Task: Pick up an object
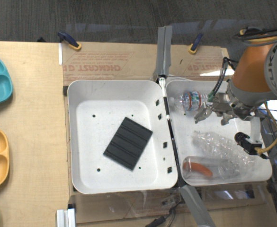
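Camera view: gripper (pixel 213 113) hovers over right bin (pixel 267 170), fingers spread, holding nothing. Black ridged pad (pixel 128 143) lies in left bin (pixel 81 126).

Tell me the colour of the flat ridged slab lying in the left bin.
Black, with parallel ridges along its face. The slab lies flat in the left bin, seen in the camera view.

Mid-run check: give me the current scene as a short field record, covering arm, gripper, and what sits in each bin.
arm: reaches in from the view's right, over the right bin
gripper: gripper above the right bin's upper part, fingers apart, nothing between them
left bin: left bin holds a black ridged slab, lying flat and turned at a slant
right bin, upper: small clear bottle on its side, just left of the gripper
right bin, lower: crumpled clear plastic; an orange-red object near the front wall
pick status: not yet made
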